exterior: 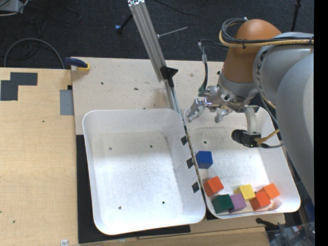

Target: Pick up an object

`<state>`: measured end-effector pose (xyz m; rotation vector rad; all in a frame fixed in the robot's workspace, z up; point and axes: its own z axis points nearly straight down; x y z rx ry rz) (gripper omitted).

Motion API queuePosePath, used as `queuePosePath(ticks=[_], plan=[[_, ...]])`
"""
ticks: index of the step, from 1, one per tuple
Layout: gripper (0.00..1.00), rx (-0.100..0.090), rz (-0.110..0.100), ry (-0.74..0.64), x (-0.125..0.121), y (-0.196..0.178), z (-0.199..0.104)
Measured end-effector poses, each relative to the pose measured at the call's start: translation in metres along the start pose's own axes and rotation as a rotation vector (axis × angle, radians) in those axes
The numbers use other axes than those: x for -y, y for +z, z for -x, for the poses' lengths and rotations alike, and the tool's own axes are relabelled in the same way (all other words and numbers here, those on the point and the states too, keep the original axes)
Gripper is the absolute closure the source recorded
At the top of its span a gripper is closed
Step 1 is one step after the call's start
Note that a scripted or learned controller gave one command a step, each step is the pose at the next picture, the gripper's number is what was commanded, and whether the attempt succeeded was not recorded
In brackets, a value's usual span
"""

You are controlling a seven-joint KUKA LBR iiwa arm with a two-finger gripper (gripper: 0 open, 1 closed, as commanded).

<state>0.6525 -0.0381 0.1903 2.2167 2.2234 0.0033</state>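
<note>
My gripper (pixel 207 113) hangs over the far end of the right bin (pixel 266 160), its two metal fingers (pixel 193 111) spread apart with nothing between them. A blue cube (pixel 204 159) sits below it in the bin, near the divider. Farther toward the front lie an orange cube (pixel 213 185), a green cube (pixel 222 203), a purple cube (pixel 237 201), a yellow cube (pixel 247 191) and two more orange-red blocks (pixel 264 196), clustered at the bin's near edge.
The left bin (pixel 97 152) stands beside the right one, split by a ridge with black clips (pixel 188 162). A slanted aluminium post (pixel 151 40) rises behind the bins. A black cable fitting (pixel 246 137) hangs by the arm.
</note>
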Motion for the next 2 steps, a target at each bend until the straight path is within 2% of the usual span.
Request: queuePosePath(ticks=[1,2], plan=[[0.0,-0.003,-0.011,-0.002,0.074,0.0,-0.051],[0.0,-0.002,-0.01,-0.001,0.12,0.0,-0.08]])
